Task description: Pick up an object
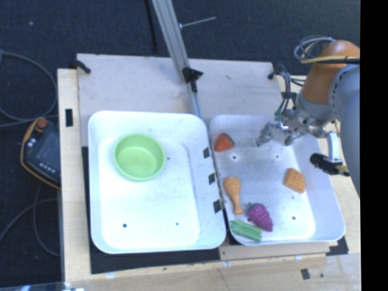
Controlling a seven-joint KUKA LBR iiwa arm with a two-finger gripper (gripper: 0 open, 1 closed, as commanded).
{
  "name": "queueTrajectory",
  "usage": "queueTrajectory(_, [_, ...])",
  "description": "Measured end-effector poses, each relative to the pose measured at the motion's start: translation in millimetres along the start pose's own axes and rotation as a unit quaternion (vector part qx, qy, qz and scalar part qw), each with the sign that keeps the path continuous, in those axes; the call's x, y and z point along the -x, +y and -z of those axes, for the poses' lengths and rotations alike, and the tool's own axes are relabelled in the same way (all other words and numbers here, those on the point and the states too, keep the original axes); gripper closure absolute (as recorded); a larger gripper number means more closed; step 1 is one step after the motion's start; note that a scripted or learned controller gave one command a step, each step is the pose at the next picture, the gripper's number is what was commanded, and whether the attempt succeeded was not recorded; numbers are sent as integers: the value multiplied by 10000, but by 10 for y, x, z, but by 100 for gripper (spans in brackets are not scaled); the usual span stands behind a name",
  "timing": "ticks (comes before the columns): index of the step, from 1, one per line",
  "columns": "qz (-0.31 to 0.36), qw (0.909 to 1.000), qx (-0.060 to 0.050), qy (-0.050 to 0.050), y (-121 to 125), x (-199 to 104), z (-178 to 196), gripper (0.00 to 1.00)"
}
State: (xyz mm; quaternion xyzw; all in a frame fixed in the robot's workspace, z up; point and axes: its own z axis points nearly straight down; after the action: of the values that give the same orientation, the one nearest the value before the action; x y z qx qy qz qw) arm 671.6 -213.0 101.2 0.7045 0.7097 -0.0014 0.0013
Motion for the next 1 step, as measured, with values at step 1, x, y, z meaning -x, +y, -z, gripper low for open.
queueTrajectory(1, [20,10000,12,-20,8,12,122,100])
